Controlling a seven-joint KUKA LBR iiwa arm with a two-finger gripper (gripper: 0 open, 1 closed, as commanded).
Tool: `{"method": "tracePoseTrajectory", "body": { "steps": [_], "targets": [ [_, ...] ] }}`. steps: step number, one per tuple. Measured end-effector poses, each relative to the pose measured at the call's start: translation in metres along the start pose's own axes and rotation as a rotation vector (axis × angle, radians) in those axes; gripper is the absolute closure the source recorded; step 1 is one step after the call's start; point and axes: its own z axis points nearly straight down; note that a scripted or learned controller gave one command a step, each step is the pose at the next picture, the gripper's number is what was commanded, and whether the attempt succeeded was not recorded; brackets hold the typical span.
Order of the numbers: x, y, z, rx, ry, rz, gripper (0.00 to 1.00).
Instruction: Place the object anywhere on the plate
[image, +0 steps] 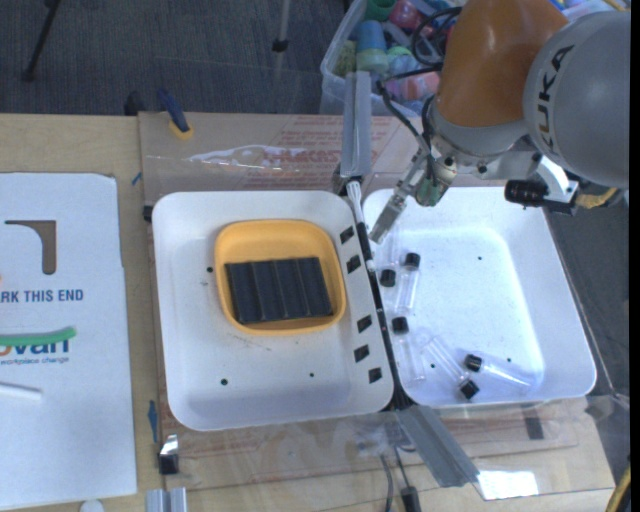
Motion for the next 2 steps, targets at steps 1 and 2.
{"method": "tracePoseTrajectory", "body": {
  "steps": [1,2],
  "targets": [
    [0.0,0.0,0.0,0.0,0.0,0.0,0.0],
    [-0.045,-0.06,-0.036,0.0,-0.002,-0.057,0.0]
  ]
}}
